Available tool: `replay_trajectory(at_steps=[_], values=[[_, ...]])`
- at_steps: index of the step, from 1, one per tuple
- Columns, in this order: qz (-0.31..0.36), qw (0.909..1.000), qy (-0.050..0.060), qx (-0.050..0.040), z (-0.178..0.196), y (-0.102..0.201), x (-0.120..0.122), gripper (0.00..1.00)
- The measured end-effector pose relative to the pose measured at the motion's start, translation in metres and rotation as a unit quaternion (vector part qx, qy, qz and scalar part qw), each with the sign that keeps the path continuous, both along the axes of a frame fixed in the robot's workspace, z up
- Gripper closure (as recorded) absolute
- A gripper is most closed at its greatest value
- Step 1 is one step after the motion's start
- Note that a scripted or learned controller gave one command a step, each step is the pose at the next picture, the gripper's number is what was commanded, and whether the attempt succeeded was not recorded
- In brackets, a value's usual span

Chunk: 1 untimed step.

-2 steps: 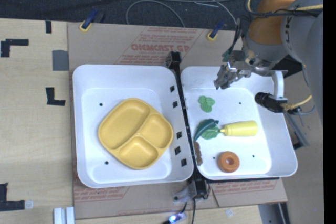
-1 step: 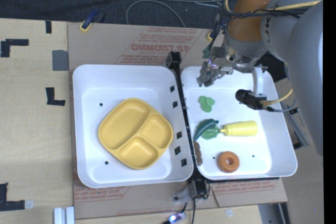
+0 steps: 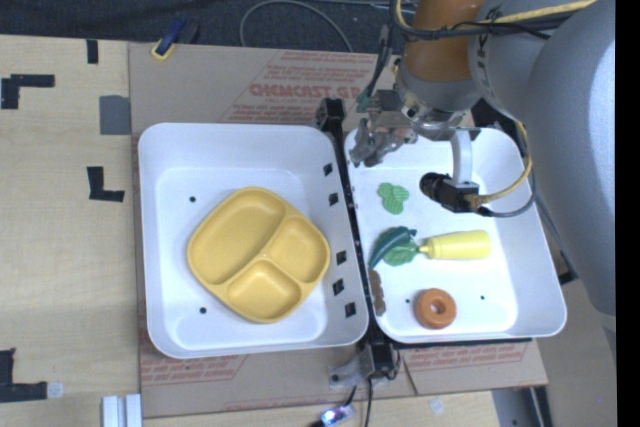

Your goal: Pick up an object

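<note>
My gripper (image 3: 372, 147) hangs over the back left corner of the right bin (image 3: 530, 260), just above and left of a small green leafy piece (image 3: 393, 198). Nothing shows between its fingers. Further forward lie a yellow corn cob with green husk (image 3: 440, 246) and a brown doughnut (image 3: 436, 308). A thin brown piece (image 3: 378, 292) rests along the bin's left wall.
The left bin (image 3: 165, 215) holds a yellow divided plate (image 3: 258, 253). The grey arm and orange band cover the right bin's back right part. A divider with black clips (image 3: 343, 215) runs between the bins. Cardboard lies under both.
</note>
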State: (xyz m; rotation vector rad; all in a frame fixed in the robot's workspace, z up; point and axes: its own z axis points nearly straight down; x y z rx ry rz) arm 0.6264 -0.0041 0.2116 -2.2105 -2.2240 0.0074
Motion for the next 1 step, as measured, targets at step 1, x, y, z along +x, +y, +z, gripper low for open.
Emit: replay_trajectory(at_steps=[1], values=[[0.001,1.0000,0.000,-0.0004,-0.0058,0.0621,-0.0073,1.00]])
